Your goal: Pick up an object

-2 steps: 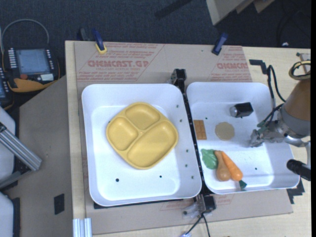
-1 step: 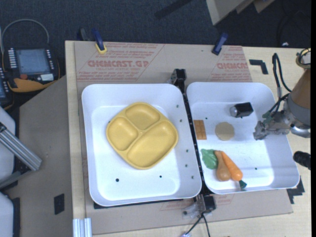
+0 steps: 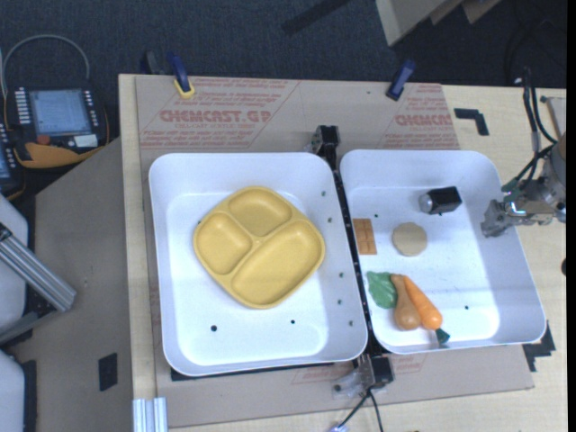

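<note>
My tool sits at the right rim of the right bin, above the wall, w/ nothing between the tips that I can see. Can't tell if it's open or closed from here; too small and blurred.

Candidates are all in the right bin: black block at the far side, nearest to me; round tan disc mid-bin; orange carrot near side w/ a green piece touching its left; small brown rectangle at the left wall. The left bin has a yellow divided plate, prob. too wide and flat for me.

My pick: the black block. It's chunky, stands clear of the others and is just left of where I am. To do it well, I'd:
- come in over the rim, not across the wall
- centre over the block, tips astride its short side
- go down to the bin floor before closing

Risk: the disc is flat and the carrot may roll, so I'd skip both.
</note>
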Tool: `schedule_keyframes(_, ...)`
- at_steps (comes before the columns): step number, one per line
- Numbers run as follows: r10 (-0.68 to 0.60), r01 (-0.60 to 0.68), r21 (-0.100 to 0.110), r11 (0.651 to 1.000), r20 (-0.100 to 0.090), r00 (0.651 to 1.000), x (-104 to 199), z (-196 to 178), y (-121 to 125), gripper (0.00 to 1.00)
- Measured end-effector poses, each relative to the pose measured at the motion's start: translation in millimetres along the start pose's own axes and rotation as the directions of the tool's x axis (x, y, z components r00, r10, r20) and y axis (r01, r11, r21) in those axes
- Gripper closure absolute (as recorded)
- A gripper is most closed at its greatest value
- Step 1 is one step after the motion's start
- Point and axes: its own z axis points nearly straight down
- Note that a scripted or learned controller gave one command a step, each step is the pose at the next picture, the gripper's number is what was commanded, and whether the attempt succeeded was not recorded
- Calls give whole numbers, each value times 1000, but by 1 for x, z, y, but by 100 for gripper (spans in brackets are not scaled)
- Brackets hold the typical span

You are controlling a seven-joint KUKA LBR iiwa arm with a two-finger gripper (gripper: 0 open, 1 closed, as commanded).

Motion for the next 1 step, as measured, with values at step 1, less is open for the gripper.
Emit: schedule_keyframes(1,0,0,2,1000,-1,1000,0,-22,1,100)
